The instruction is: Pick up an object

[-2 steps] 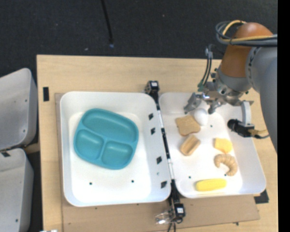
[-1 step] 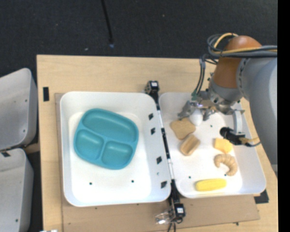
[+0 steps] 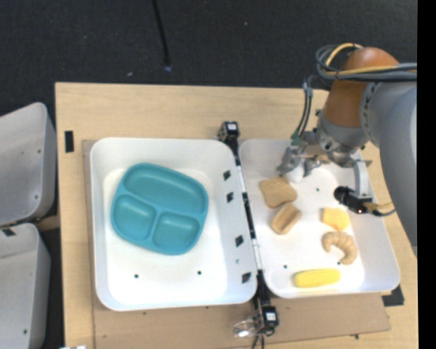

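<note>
In the right bin (image 3: 378, 267) we see the tool (image 3: 299, 160) hovering just above the bread piece (image 3: 277, 190), fingers apart and holding nothing, while the blue plate (image 3: 160, 208) sits in the left bin (image 3: 116, 282).

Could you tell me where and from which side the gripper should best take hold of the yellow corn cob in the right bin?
Grip the corn cob across its middle, coming straight down from above. It lies flat and lengthwise along the near wall of the right bin, apart from the croissant, so its two long sides look free for the fingers; the rounded ends would likely slip.
</note>
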`<state>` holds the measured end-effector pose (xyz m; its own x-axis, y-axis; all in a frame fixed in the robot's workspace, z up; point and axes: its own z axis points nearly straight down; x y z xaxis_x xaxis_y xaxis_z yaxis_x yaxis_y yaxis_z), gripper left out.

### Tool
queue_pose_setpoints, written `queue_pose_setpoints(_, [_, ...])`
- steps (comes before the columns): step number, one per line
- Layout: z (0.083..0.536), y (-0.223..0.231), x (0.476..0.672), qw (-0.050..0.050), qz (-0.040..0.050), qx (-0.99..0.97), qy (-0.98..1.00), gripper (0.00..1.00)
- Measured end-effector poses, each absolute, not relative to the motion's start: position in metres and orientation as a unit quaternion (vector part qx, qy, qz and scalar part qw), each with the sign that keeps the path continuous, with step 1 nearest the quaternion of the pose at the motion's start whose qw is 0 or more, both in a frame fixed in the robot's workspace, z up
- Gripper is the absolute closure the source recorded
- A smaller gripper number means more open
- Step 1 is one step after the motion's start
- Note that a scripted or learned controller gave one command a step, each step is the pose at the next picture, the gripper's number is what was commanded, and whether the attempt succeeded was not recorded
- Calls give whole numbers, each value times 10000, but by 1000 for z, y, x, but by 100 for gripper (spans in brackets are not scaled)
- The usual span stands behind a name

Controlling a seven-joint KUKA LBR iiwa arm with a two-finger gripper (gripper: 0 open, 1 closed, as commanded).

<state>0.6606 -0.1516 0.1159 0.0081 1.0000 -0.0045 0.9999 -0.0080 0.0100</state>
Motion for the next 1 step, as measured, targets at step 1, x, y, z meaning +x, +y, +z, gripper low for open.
queue_pose_setpoints(1, [173, -154, 652, 27, 15, 7093, 7049, 100])
